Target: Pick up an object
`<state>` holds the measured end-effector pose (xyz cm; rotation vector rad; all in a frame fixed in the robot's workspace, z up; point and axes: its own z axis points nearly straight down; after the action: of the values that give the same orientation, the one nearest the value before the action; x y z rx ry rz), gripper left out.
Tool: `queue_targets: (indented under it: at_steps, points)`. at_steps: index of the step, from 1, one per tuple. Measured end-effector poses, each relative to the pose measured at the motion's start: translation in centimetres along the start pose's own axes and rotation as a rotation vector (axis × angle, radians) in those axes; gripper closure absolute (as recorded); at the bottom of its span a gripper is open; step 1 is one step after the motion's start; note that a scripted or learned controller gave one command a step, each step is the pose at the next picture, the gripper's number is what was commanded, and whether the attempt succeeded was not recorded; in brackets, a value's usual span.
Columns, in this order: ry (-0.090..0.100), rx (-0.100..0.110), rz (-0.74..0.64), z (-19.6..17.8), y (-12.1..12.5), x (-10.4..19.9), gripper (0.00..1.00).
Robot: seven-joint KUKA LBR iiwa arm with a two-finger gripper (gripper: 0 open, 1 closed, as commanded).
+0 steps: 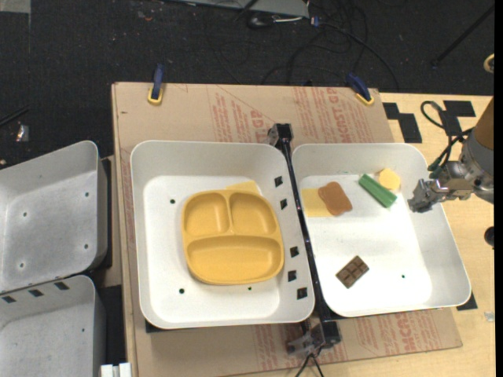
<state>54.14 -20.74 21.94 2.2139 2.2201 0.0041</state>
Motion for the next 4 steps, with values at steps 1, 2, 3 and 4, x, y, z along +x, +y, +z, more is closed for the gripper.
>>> queue_targets:
  at_steps: [1, 2, 3, 4]
  points:
    - [0.004, 0.007, -0.003, 0.2, -1.5, 4.8, 1.00]
    - [0.005, 0.008, -0.004, 0.9, -2.6, 10.5, 1.00]
    - [0.006, 0.008, -0.005, 1.6, -3.1, 15.9, 1.00]
    - [0.005, 0.005, -0.005, 0.1, -3.4, 21.1, 1.00]
